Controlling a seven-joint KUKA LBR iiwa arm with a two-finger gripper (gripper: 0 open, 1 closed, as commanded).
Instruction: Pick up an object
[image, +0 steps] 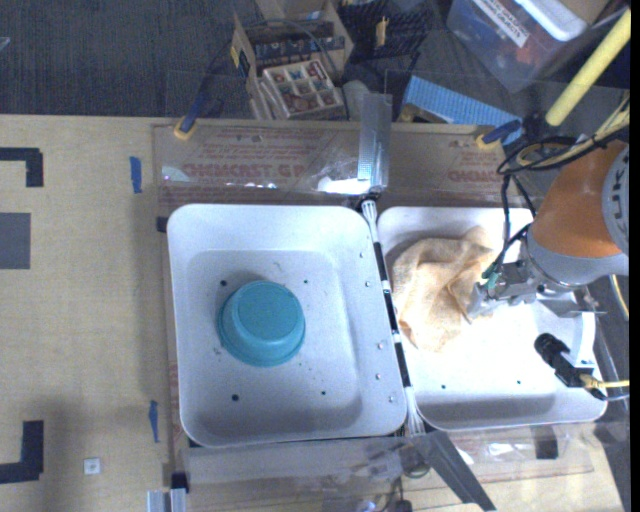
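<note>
Two white bins side by side; left bin (190, 260) holds a teal bowl (262, 321), upside down near its centre; right bin (500, 385) holds a crumpled tan cloth (432, 285) bunched against its left wall and upper left corner.

Arm (575, 215) comes in from the right, orange band above the wrist; gripper (487, 297) sits low over the right bin at the cloth's right edge — touching or just above the fabric, can't say which; can't tell the state of the gripper from this angle, the tip is small and blurred against the cloth.

Likely target is the cloth — it's the thing under the tool; nothing visibly pinched, so I don't count it as held.

My read on doing this step well:
- go for a raised fold, not the flat fringe; the right edge where the tool sits looks thin, and a thin layer slips out on closing;
- press down enough that fabric bunches inside the grip before closing;
- lift straight up and slowly; cloth drapes and drags, a corner could catch on the divider between the bins;
- check for fabric hanging from the tool once clear of the bin floor; if bare, retry nearer the bulky middle.

Bowl is well apart — not in play for this attempt.
</note>
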